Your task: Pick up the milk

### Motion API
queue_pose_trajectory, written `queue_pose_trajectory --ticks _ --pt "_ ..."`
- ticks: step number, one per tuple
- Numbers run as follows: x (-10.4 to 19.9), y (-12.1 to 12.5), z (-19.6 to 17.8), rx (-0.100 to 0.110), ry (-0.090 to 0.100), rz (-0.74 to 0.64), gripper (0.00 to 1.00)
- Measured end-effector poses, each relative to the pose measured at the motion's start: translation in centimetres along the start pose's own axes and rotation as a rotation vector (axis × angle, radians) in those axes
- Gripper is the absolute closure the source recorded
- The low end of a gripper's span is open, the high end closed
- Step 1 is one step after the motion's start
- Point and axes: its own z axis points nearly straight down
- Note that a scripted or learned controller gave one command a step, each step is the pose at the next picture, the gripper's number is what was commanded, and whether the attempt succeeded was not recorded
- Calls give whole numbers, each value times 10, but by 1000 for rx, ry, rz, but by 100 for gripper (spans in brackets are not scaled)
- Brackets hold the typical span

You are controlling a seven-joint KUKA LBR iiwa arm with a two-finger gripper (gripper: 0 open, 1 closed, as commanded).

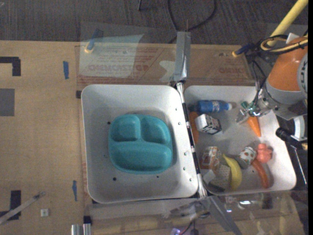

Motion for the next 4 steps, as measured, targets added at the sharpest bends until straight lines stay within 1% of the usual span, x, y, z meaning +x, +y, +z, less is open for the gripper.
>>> queue_pose_trajectory --ticks 1,3,4 --pt "32 -7 -110 1 0 113 100" --pt "30 -5 -131 -7 -8 110 100" --pt "-8 -40 -200 1 -1 115 100"
